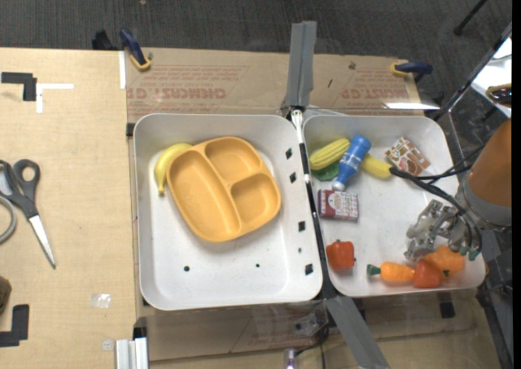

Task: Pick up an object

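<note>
The grey two-finger gripper [425, 239] is hanging low over the front right corner of the right-hand shallow white plastic bin [383, 221], reaching in from the right edge of the view under the arm's orange band [494, 176]. Its metal tip is sitting just above and beside a cluster of orange and red plastic toy vegetables [430, 268]; it may be touching the top of that cluster, but the view is too cluttered there to be sure, and whether the tool is spread wide or closed cannot be told from this angle. Nothing is clearly showing between its tips. A black cable [431, 180] is trailing across the bin toward the wrist.

An orange toy carrot [394, 273] is lying at the left end of that cluster, near the bin's front wall. A red toy pepper [341, 254] is resting near the front left corner, well apart from the gripper. A small dark red box [338, 205] is lying near the dividing wall. Toward the back, a yellow toy corn cob with green husk [327, 154] is lying beside a blue bottle with a white cap [350, 162], and a red and white snack packet [406, 155] is sitting further right.

In the left-hand white bin [163, 270], a yellow three-compartment plastic plate [221, 188] is lying tilted, with a yellow toy banana [166, 164] tucked against its left rim. Grey-handled scissors [29, 206] are lying on the wooden bench [65, 131].
</note>
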Robot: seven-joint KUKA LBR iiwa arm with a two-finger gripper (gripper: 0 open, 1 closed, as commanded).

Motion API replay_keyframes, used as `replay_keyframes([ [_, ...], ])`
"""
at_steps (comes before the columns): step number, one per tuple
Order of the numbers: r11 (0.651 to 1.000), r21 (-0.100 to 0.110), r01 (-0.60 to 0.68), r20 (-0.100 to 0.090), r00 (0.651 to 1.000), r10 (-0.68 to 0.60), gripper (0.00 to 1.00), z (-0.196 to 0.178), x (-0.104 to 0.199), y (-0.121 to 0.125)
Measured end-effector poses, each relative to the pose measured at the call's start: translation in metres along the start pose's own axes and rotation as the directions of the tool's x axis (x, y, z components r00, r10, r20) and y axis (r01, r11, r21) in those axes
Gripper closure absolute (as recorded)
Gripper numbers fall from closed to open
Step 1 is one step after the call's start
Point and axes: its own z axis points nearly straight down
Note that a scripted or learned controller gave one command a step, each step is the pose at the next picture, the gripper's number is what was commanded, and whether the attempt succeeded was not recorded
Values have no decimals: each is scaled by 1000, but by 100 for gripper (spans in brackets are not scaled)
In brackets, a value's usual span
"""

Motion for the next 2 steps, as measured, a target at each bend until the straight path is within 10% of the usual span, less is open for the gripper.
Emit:
replay_keyframes([
  [1,1000,0,10,-7,1000,-10,100,11,-49,78],
  [2,1000,0,10,-7,1000,-10,0,11,-49,78],
])
